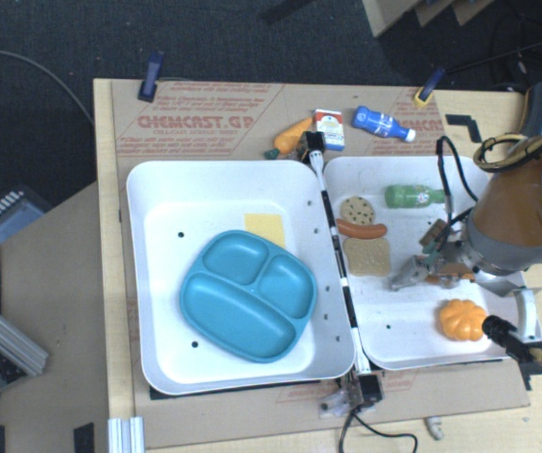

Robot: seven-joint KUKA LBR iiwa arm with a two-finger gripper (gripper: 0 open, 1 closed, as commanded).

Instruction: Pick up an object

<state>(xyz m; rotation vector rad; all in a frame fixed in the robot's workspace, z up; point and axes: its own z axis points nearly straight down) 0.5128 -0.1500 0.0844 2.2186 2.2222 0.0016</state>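
A: Where was the gripper [420, 270]?

B: Low in the right bin [413, 347], approx. mid-bin, arm [521, 210] coming in from the right w/ the orange band above the wrist. Fingers looked spread a bit, nothing betw. them that I could make out, but it's small and dark there, so not 100% sure.

A: Objs in that bin?

B: Slice of toast [368, 256] just left of the fingertips, hot dog [360, 228] touching its top edge, cookie [356, 209] right above that. Green bottle [414, 196] near the back wall. Orange pumpkin [464, 320] at front right, just below the wrist, apart from the gripper.

A: Left bin [158, 206]?

B: Blue divided plate [246, 293] in the middle, yellow cheese slice [265, 226] tucked at its back edge.

A: Anything outside the bins?

B: Behind them, on the board: blue bottle [383, 124], small carton [329, 128], carrot [292, 136].
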